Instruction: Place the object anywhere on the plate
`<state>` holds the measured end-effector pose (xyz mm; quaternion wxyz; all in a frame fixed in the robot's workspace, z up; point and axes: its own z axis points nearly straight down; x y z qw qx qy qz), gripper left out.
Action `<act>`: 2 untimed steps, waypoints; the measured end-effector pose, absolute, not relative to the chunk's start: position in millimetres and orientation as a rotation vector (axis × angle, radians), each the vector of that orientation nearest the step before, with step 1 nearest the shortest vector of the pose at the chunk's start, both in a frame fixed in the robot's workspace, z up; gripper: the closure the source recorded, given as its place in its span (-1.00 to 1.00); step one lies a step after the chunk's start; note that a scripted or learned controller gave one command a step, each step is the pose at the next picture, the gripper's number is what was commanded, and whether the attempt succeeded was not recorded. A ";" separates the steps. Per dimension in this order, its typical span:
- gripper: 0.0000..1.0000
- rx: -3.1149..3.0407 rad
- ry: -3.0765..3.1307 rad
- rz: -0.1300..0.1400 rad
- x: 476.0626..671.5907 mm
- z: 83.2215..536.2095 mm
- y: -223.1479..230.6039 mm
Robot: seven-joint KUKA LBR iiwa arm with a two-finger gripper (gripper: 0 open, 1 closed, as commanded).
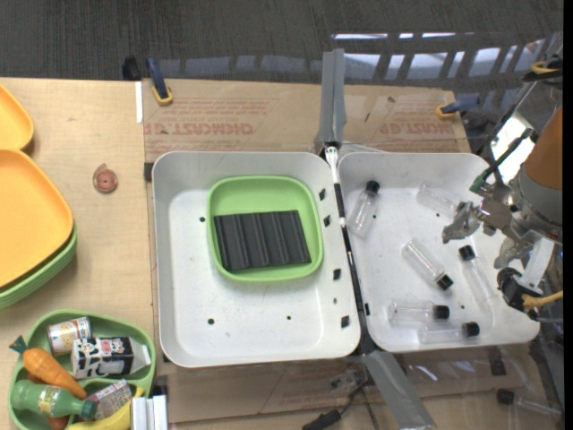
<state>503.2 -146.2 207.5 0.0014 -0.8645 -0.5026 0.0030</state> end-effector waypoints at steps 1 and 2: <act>-1.00 -2.749 -1.514 0.010 517.0 193.3 -155.0; -1.00 -2.788 -1.443 0.009 515.4 209.3 -136.1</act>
